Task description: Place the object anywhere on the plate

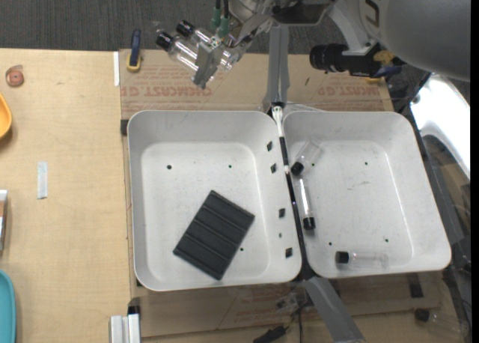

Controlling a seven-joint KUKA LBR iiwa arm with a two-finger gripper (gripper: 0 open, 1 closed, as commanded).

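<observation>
Overhead, we see the pincer (200, 64) raised above the table's (67, 124) far edge, beyond the left white shallow bin (150, 139), and clear plastic parts crowd its tip so that we cannot tell whether it is wide or narrow. We find the flat black ribbed rectangular plate (215, 234) lying at a slant on the left bin's floor. A clear plastic tube with a black cap (303, 199) lies in the right white shallow bin (408, 184) just beside the divide, and another small clear black-capped piece (359, 258) rests near that bin's front wall.
</observation>
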